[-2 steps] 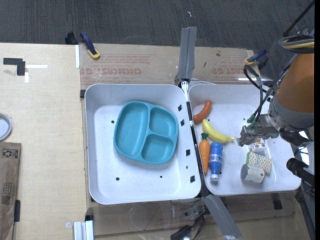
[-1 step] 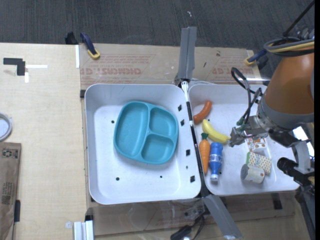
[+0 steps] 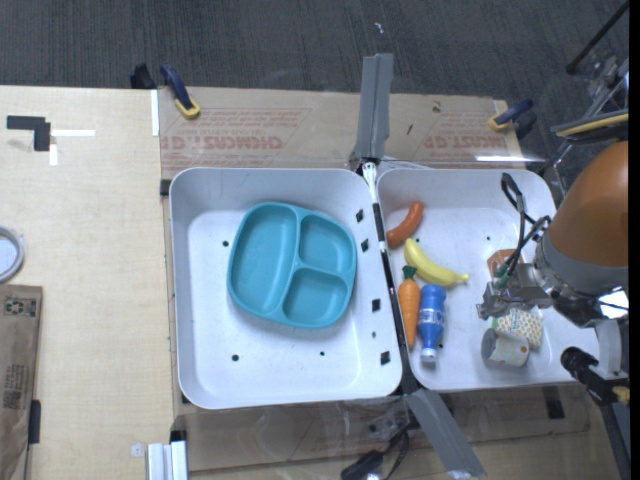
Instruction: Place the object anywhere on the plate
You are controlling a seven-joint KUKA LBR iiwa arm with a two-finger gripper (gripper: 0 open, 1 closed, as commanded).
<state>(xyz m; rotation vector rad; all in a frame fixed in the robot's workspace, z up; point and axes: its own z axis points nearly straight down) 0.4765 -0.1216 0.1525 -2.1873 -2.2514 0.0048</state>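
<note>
A blue divided plate (image 3: 292, 265) lies in the left bin (image 3: 200, 298). In the right bin (image 3: 460, 368) are a brown sausage (image 3: 404, 223), a yellow banana (image 3: 432, 266), an orange carrot (image 3: 409, 306) and a blue bottle (image 3: 430, 320). My gripper (image 3: 508, 301) hangs low over the right side of that bin. It is just above a speckled white object (image 3: 524, 324) and a grey cup-like piece (image 3: 503, 349). A small orange-red item (image 3: 499, 263) peeks out beside the wrist. The arm hides what lies directly under the gripper.
A grey divider (image 3: 376, 118) runs between the two bins. Clamps (image 3: 180, 93) hold the cardboard at the back of the bench. A tape roll (image 3: 8, 255) and a brown package (image 3: 18, 368) lie on the wooden bench at the left.
</note>
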